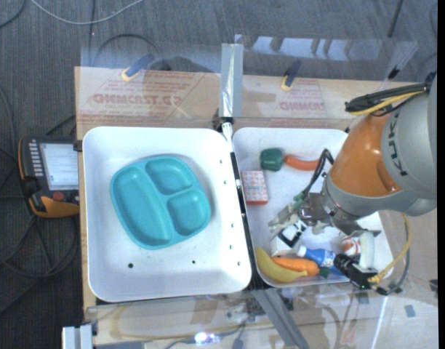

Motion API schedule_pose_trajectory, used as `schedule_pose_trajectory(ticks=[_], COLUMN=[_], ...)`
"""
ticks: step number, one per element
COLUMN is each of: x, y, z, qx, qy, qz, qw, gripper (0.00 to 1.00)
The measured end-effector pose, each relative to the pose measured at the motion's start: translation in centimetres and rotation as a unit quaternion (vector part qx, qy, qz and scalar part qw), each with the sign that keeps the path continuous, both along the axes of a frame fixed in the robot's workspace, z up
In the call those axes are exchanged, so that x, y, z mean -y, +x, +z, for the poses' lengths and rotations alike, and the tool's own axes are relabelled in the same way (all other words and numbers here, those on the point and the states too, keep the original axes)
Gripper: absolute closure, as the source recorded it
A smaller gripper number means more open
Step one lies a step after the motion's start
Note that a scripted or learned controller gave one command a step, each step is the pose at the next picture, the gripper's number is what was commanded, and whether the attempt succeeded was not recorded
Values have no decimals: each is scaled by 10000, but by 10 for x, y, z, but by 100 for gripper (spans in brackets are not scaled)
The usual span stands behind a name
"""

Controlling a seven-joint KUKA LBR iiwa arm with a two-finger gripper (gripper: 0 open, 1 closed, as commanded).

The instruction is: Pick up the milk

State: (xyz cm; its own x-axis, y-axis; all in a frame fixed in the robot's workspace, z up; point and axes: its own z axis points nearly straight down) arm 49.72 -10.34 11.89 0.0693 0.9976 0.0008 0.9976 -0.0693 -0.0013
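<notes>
The arm (386,158) enters from the right and hangs over the right bin (281,138), covering most of its right half. The gripper (299,222) sits low over the bin's middle; whether it is wide, narrow or holding anything cannot be told, as cabling and the wrist obscure it.

The milk (254,187), a small pink-and-white carton, lies flat against the right bin's left wall, just beside the divider between the bins. It is apart from the gripper, with bare bin floor between them and to its front and rear.

A green-topped carrot (284,161) lies near the rear wall, just behind the milk. Along the front wall, a banana (270,266), a second carrot (299,265) and a blue-and-white bottle (321,257) are crowded together, below the gripper. A white-and-red item (353,246) lies near the front right corner.

The left bin (99,267) holds a teal divided plate (161,201) at its centre, with open floor along all four walls.
</notes>
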Motion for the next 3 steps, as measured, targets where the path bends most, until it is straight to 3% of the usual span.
schedule_pose_trajectory(ticks=[1,2,3], x=[-6,-6,-66], y=[-10,-10,-14], z=[-30,-21,64], qx=[53,59,-12], qy=[-18,-21,-6], qz=[486,484,571], qw=[9988,9988,9984], gripper=[0,100,100])
